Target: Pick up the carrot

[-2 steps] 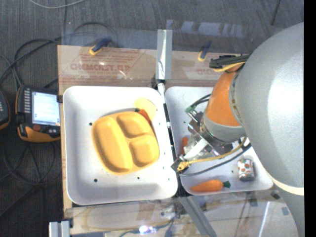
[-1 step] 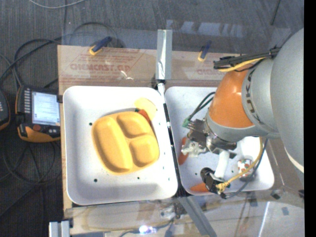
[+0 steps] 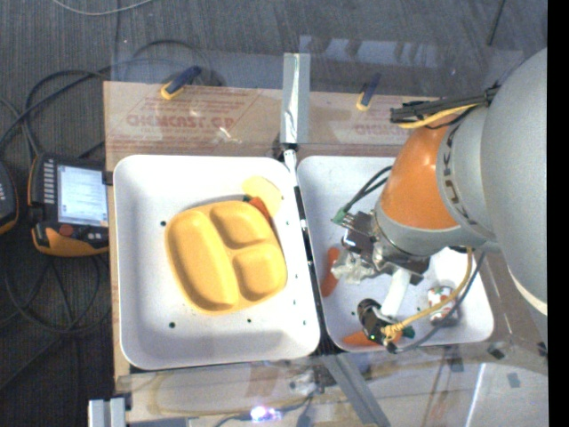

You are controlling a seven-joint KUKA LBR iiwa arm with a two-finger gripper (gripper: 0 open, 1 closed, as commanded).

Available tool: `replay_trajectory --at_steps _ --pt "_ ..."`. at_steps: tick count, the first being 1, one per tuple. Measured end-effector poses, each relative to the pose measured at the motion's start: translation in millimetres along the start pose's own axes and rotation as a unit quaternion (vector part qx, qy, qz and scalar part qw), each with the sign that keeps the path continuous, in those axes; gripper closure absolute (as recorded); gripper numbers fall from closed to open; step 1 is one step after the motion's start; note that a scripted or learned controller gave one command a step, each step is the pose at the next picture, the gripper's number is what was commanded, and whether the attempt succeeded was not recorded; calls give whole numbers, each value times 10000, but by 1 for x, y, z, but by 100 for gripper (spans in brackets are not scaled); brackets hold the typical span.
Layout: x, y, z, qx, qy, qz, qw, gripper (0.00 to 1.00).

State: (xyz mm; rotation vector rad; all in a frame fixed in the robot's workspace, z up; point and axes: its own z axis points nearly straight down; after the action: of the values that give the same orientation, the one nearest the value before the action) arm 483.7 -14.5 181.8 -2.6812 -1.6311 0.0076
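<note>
The arm reaches in from the right of the frame and hangs over the right bin, its grey and orange wrist covering much of that bin's middle. The pincer sits low at centre-right of the frame, among pale bits and cables, and its own body hides its tips, so I cannot tell how wide it stands or whether it has anything in hold.

The likeliest carrot is a slim orange-red piece lying along the left wall of the right bin, just left of the pincer, close beside it; whether they touch is not clear. A second small orange piece lies at the lower edge of the same bin, near a black cable end, and it could be another carrot-like thing.

In the left bin a yellow divided tray rests near the middle, with a small reddish item and a pale yellow one at its upper right corner.

By my judgement the step in hand is the approach or the closing on the carrot, with the lift not yet made. The next move calls for setting the pincer squarely over the slim piece, clear of the bin wall, then closing and rising straight up.
</note>
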Motion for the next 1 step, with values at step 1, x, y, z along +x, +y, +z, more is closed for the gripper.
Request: replay_trajectory --at_steps 1 --pt "23 -12 0 0 -6 921 9958 100"
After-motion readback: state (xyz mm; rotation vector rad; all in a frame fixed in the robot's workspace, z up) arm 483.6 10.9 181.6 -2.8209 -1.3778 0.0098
